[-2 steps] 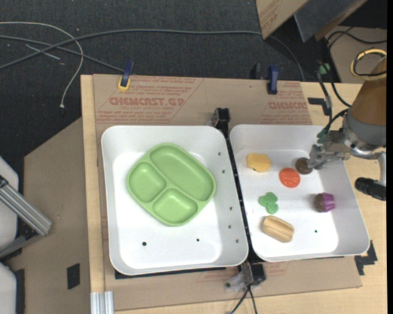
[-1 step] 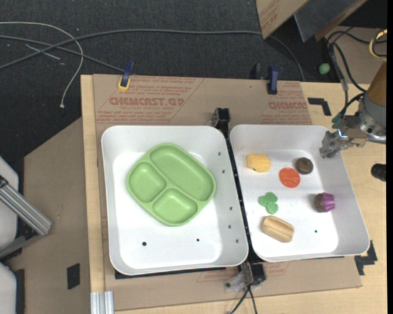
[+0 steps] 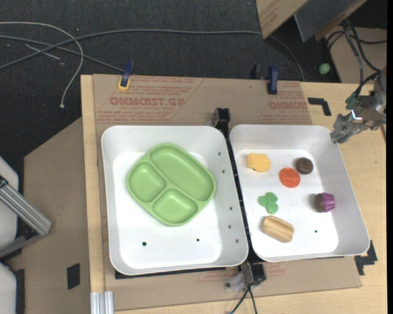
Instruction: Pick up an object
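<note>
The claw sat half cut off at the right edge, its state unclear. Five small objects lay in the right bin; one green tray in the left bin.

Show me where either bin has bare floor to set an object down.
Left bin: a bare strip along the front edge, below the green tray. Right bin: bare front right corner, beside the bread piece. Its middle is crowded with small toys.

Dark carpet floor w/ loose white cables. Cardboard sheet covers bench, held by blue clamps at far edge. Cardboard box up top. Even light.
</note>
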`<state>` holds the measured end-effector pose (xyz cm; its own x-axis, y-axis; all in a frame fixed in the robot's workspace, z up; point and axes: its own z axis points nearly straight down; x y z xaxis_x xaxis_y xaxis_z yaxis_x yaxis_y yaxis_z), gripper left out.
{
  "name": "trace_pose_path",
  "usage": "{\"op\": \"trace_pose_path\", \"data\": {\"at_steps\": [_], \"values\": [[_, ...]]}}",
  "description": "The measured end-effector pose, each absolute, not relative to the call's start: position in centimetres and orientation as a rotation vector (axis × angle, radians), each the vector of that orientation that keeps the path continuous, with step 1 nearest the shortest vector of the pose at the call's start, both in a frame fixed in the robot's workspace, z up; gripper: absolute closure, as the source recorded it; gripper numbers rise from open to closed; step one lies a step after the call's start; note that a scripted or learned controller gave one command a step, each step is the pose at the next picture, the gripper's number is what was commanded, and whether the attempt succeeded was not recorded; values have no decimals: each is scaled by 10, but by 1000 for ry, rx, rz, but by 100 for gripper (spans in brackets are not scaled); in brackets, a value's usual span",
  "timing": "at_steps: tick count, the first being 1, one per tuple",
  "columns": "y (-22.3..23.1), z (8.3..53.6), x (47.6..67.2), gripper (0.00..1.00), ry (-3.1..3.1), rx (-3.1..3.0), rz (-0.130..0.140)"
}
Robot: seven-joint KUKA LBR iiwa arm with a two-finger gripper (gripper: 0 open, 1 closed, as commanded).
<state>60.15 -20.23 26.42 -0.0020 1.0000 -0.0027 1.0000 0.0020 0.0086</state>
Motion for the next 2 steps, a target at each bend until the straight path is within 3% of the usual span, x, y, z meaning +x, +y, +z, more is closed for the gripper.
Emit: {"op": "trace_pose_path", "data": {"at_steps": [1,2], "values": [[-202,283,602,100,2221,2217,3],[-139,276,599,100,2232,2217,2]]}}
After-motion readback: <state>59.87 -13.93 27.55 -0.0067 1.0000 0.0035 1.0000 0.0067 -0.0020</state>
